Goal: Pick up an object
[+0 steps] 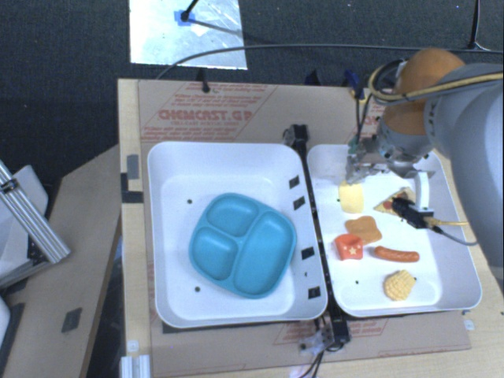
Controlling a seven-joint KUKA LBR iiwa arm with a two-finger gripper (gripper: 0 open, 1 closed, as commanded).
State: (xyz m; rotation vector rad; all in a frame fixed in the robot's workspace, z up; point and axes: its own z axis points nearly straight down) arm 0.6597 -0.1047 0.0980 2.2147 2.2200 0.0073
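Note:
My gripper (361, 168) hangs low over the far left part of the right bin (457, 270), coming in from the right. Just in front of it, and touching or nearly touching it, stands a pale yellow block (352, 198). An orange-brown flat piece (362, 228) lies nearer the camera, with a red piece (349, 247) beside it. A reddish sausage (396, 253) and a yellow corn cob (399, 285) lie toward the bin's front. A pizza-like wedge (391, 204) sits partly under the black cable fitting (411, 212).
The left bin (169, 179) holds a blue sectioned plate (242, 244). A black divider with clips (307, 211) runs between the bins. The grey arm and its orange band (425, 77) fill the upper right. A silver sheet (186, 22) lies beyond the bench.

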